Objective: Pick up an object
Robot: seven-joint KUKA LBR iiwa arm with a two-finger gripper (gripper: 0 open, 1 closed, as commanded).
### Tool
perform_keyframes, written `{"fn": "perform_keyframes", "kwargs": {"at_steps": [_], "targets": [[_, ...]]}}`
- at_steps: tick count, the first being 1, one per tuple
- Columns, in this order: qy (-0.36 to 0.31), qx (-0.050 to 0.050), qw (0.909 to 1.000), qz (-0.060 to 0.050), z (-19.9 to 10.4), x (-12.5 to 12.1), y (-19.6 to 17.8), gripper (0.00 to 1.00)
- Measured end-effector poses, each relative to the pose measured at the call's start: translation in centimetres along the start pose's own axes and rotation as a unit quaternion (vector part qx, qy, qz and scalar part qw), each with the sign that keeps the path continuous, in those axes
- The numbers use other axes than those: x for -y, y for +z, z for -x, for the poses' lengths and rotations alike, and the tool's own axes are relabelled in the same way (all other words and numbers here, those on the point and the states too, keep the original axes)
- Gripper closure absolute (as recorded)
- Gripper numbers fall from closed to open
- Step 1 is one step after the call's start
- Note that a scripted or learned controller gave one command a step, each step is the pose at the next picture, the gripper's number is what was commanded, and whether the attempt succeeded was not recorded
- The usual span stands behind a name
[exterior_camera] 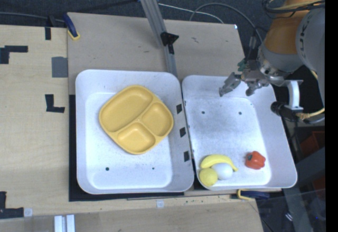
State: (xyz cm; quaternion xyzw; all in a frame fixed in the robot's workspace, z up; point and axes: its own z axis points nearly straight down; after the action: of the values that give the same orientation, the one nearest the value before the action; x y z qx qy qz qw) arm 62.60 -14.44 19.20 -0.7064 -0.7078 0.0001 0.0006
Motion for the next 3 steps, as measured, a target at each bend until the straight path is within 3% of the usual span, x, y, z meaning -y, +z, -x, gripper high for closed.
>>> {"fn": "perform_keyframes", "kwargs": {"at_steps": [1,3], "targets": [[0.0,0.0,1.0,0.0,0.0,0.0,0.0,0.0],[0.0,0.0,1.0,-0.003,-0.1,0.5,9.8,0.0]]}}
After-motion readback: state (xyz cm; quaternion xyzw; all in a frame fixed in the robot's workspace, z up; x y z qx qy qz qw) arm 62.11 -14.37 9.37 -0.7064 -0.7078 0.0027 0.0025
